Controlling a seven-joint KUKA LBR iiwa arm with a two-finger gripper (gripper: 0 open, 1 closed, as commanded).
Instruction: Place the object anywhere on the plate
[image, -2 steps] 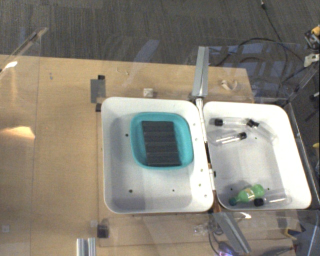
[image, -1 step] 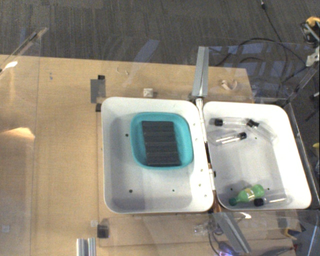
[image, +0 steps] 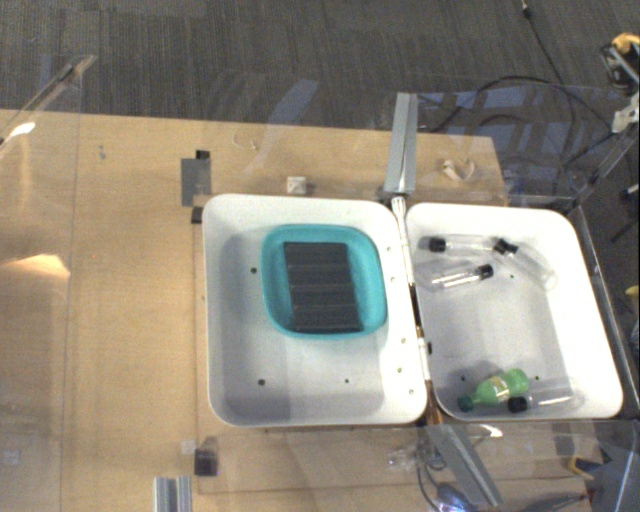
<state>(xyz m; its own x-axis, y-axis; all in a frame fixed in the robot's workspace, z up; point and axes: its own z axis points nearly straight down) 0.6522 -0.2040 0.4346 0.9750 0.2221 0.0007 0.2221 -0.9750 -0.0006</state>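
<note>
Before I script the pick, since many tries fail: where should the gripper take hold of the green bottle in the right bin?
Probably across the green bottle's wider body, coming straight down from above. It lies on its side, pointing roughly left-right along the right bin's near wall, so fingers should close across its short width. A clear tube lies close beside it; staying toward the bottle's left half should avoid it.

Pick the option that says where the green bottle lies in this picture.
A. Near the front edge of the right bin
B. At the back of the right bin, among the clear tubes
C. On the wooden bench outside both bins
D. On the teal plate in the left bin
A: the green bottle lies near the front wall of the right bin, while the teal plate sits in the left bin.
</note>
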